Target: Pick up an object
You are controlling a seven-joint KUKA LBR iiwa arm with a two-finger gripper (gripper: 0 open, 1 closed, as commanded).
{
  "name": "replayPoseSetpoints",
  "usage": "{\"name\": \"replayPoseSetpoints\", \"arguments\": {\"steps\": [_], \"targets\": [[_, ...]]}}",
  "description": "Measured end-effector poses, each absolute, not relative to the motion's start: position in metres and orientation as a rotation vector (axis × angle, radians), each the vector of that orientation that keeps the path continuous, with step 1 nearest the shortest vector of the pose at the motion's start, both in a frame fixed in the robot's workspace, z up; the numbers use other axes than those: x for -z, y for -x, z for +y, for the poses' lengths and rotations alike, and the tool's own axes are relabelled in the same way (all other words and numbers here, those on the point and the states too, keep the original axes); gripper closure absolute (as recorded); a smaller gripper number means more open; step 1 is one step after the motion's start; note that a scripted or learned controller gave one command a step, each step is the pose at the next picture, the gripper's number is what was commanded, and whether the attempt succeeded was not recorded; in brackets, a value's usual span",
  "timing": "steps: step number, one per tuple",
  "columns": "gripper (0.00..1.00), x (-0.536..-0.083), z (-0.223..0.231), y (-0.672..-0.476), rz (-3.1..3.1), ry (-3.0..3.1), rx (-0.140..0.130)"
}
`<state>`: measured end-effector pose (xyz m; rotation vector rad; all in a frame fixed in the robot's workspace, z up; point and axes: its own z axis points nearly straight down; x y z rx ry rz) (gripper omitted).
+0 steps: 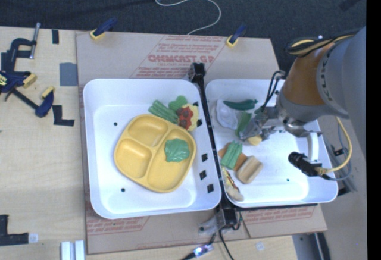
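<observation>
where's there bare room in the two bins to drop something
Left bin: bare floor along its left wall and near edge, beside the yellow tray. The tray's two left compartments are bare too; a green leaf fills its right one. Right bin: a bare patch near the front right corner, past the bread piece. Its left half is crowded with toy food around the gripper.

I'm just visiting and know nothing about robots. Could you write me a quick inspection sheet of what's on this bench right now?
Surface: wooden bench with a cardboard sheet under two white bins.
Job's things: right bin holds toy food, including a green pepper and a bread piece.
Clutter: left bin holds a yellow divided plate bearing a green leafy piece; more toy vegetables beside it.
Grippers: gripper low in the right bin, among the toys.
Cables: white cable on the dark floor.
Surroundings: clamps at the bench's left.
</observation>
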<state>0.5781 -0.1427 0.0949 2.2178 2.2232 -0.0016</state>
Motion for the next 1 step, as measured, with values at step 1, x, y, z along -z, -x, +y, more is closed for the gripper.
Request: {"name": "replayPoseSetpoints", "arguments": {"steps": [1], "targets": [[1.00,-0.1412,-0.1433,-0.5695,2.222,-2.221,-0.001]]}}
